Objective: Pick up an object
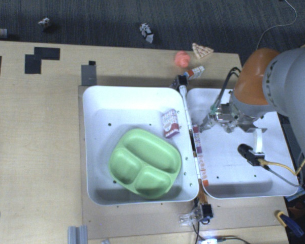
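Over the right bin [274, 184] the fingers [217, 117] hang with nothing visibly between them, can't tell if they're open, so still approaching; next it's gotta swing toward nine o'clock for the green divided plate [145, 161] or the red-and-white packet [170, 123].

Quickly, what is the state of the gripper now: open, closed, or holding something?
Gripper: over the right shallow white bin; open or closed cannot be told from this view, and nothing is seen held.

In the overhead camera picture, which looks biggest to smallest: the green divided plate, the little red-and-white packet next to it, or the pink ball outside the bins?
1. Green divided plate, by far.
2. Red-and-white packet.
3. Pink ball.
The packet and ball look close in size, so their order is unsure.
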